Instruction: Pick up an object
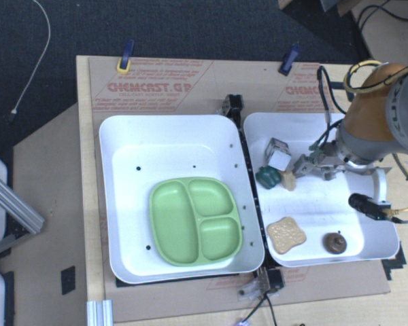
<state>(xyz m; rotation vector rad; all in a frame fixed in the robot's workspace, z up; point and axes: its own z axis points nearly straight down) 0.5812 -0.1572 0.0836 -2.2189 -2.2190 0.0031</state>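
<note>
My gripper (300,168) reaches in from the right, low over the upper left part of the right bin (367,253). Its tip is right by a small tan piece (287,181), which lies beside a dark green object (267,176). Just above them sits a white and grey object (278,155). A flat tan biscuit-like piece (286,233) and a small brown ring (336,242) lie near the bin's front edge. I cannot make out anything held in the gripper.
The left bin (122,148) holds a green divided plate (194,219). A black divider clip (233,104) sits between the bins at the back. Cables (367,206) hang off the arm over the right bin's right side.
</note>
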